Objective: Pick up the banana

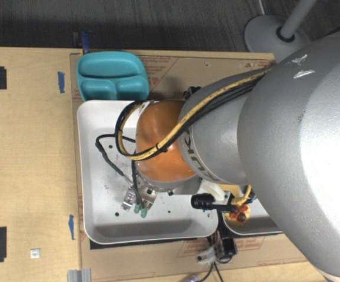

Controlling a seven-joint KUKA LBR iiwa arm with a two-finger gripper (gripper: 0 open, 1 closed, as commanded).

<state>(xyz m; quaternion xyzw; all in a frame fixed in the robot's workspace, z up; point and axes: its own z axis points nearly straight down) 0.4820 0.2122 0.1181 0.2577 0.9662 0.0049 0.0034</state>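
Note:
My gripper (135, 205) hangs low over the floor of the left white bin (93, 157), near its front half, pointing down. Nothing shows beneath it but bare bin floor. The grey arm with its orange band (161, 140) covers the middle and right of the bin. A small yellow and orange patch (239, 209) peeks out under the arm at the left edge of the right bin (258, 228); I cannot tell whether it is the banana. The arm hides most of the right bin.
A teal moulded container (112, 78) sits on the cardboard bench just behind the left bin. Black and yellow cables (120, 140) loop from the wrist over the bin. Blue tape marks (61, 82) lie on the bench to the left.

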